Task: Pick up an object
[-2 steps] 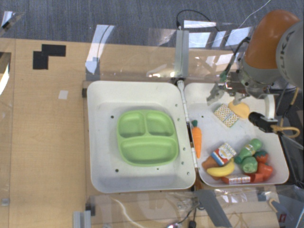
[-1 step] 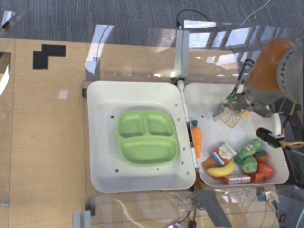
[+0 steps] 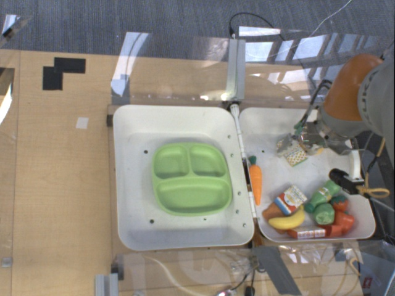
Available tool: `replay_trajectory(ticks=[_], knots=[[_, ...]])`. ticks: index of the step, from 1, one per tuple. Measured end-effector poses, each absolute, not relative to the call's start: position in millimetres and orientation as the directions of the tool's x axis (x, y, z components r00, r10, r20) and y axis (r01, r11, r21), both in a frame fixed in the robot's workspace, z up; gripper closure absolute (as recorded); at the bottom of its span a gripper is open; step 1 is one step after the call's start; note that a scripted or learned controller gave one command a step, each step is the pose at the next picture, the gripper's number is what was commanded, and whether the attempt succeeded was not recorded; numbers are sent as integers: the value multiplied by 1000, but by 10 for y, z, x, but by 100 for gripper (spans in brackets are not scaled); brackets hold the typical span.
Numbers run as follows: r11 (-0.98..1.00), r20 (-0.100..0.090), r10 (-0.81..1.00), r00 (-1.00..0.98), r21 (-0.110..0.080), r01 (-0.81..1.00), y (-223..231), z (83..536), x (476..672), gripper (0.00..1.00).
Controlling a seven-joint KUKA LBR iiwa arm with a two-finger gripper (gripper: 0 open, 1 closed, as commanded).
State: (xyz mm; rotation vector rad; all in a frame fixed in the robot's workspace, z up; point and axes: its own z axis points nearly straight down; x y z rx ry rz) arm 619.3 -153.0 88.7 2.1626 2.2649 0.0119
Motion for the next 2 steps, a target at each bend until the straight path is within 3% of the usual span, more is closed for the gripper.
replay_trajectory(ticks=[1, 2], knots=[[49, 0, 999, -49, 17, 999, -1511, 993, 6217, 100], [12, 0, 1000, -12, 5, 1000, -892, 1807, 6669, 100]])
